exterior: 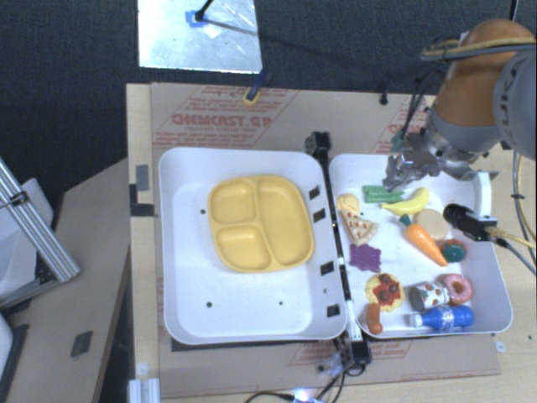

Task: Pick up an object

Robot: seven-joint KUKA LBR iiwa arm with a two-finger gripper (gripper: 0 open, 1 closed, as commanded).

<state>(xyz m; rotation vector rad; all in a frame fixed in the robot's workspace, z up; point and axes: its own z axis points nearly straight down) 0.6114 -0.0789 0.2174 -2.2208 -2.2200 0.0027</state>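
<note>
Directly below the tool (401,175) lies a green block (382,195).

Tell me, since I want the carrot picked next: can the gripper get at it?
Probably yes. The carrot lies uncovered in the right bin, just below the gripper; the banana lies close beside it.

On the worktop (210,112), the left bin (180,309) holds a divided plate (256,223). Taking the toy carrot (424,242) in the right bin (495,296) as landmark: the banana (409,201) lies just behind it, the pizza slice (358,225) to its left, the doughnut (458,288) in front, and the bottle (443,317) further in front, near the bin's front wall.
</note>
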